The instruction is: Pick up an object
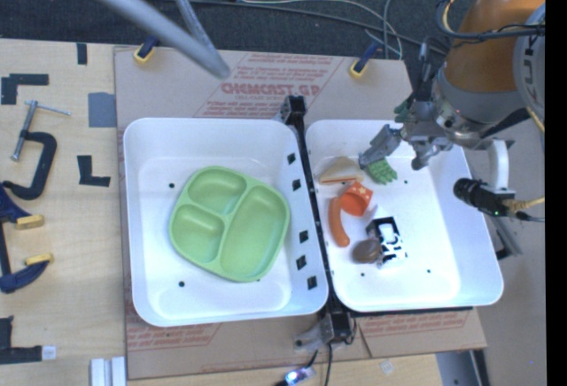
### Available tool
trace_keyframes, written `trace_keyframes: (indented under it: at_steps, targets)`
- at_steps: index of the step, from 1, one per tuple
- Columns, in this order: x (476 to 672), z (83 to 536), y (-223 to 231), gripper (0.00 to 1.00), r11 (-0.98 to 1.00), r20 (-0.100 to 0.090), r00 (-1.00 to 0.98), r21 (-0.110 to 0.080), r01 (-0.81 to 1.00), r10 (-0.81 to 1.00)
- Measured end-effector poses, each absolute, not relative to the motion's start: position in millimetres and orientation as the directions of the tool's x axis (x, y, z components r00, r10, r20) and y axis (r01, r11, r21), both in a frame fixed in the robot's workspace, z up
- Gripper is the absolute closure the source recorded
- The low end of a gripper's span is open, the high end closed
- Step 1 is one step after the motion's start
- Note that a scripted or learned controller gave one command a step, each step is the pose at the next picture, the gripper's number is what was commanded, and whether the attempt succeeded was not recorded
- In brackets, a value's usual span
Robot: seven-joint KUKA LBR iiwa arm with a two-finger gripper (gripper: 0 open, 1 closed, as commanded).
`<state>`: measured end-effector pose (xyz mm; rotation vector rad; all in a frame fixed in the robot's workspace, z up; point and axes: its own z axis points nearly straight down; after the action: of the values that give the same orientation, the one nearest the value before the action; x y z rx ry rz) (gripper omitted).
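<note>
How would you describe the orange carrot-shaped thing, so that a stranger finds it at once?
Look in the right white bin, near the black divider. Among the small items, the carrot lies lengthwise below a red-orange block. It alone is long, thin and curved; the brown lump beside its lower end is round.

Arm point(496, 30): grey housing, orange band above the wrist, black cables looped alongside; metallic grey gripper point(399, 148) assembly.

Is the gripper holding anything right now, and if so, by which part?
It cannot be told. The gripper is right over the green toy in the right bin, but no object is clearly seen between its fingers.
</note>
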<state>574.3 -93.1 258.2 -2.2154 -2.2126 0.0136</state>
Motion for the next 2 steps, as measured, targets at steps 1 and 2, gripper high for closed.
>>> trace_keyframes:
  at_steps: [1,2]
  targets:
    - [576.5,265,-93,0.00,0.002,0.000,-0.002,-0.002,1.000,1.000]
    - [582.0,215,-86,0.00,0.001,0.000,-0.001,-0.006,1.000,1.000]
